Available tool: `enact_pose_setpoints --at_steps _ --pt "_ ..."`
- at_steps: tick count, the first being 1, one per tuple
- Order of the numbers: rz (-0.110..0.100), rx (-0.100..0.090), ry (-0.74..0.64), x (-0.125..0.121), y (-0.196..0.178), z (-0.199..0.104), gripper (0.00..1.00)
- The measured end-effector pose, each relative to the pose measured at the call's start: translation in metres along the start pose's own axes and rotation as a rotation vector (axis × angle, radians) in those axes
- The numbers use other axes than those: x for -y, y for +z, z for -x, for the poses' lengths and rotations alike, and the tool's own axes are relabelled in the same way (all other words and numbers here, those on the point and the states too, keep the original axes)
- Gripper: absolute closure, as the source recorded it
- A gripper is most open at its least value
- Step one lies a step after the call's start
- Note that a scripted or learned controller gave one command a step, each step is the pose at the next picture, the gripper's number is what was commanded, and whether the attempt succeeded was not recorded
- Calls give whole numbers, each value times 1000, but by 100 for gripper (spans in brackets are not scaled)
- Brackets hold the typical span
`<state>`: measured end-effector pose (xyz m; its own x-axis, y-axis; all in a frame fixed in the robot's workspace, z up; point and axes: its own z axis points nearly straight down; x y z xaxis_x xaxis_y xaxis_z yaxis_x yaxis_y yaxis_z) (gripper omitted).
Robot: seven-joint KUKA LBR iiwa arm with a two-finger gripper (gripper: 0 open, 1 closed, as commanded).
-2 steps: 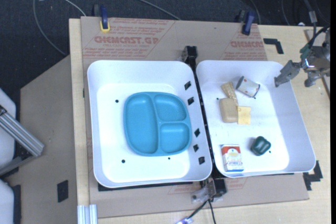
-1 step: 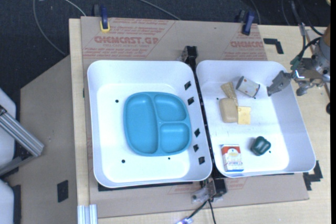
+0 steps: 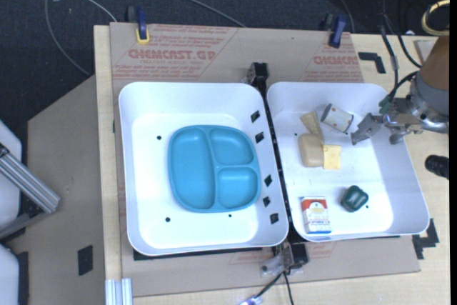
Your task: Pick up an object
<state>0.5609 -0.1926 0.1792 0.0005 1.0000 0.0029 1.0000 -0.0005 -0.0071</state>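
Inspector: Objects for picking all lie in the right bin, right of centre in the frame. A grey block sits near its upper middle, a tan piece just left of it, a beige block touching a yellow piece below, a green lump lower right, and a red-and-white box against the lower rim.

Clerk: And the gripper?

Inspector: It hangs at the bin's upper right, just right of the grey block, reaching in from the frame's right edge. Nothing shows between its fingers. How far they part, I cannot tell; the view is too small.

Clerk: Why that placement?

Inspector: In my judgement, it is lined up on the grey block, the nearest item and clear of neighbours on that side.

Clerk: The left bin?

Inspector: It holds a blue divided tray, centred, well apart from the arm.
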Motion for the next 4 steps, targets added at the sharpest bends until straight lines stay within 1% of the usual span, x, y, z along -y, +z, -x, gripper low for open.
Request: enact_pose_setpoints --at_steps 1,2,3,4 --pt "0 0 -1 -1 63 3 0" --pt "9 2 -1 -3 47 3 100" --pt "12 4 -1 -1 3 2 100" --pt "12 4 -1 -2 -25 2 100"
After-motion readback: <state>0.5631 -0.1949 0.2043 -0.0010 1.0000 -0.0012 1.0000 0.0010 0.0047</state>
